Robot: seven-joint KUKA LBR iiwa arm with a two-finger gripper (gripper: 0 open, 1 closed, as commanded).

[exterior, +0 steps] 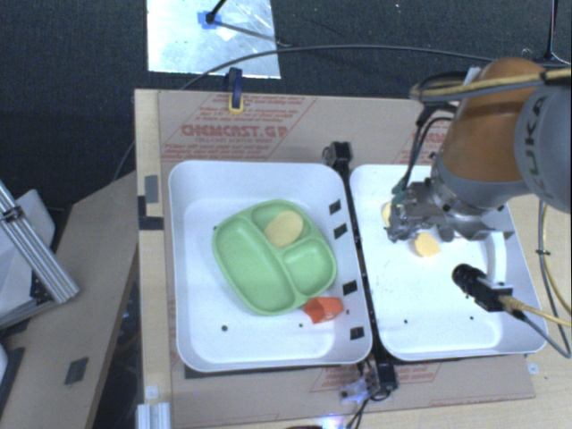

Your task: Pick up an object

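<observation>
The bench stands on dark carpet, and a brown cardboard sheet point(268, 123) printed in red with CHEMCAST GP lies under both bins. Beyond it on the floor there's a shiny silver sheet point(179, 25), and a blue clamp point(235, 88) grips the cardboard's far edge. An aluminium rail point(36, 248) leans in from the left. The left bin point(192, 329) holds a green divided plate point(259, 271) with a pale yellow piece point(284, 228) in its upper compartment, and an orange piece point(323, 308) lies against the plate's near rim. The arm point(492, 123), with its orange band, hangs over the right bin point(429, 329) and covers much of its far half. The gripper point(404, 226) is low over the bin floor; I can't tell whether it is open or closed. A yellow lump point(427, 246) lies just beside it, and a second yellow bit point(387, 211) peeks out on its other side, partly hidden.
</observation>
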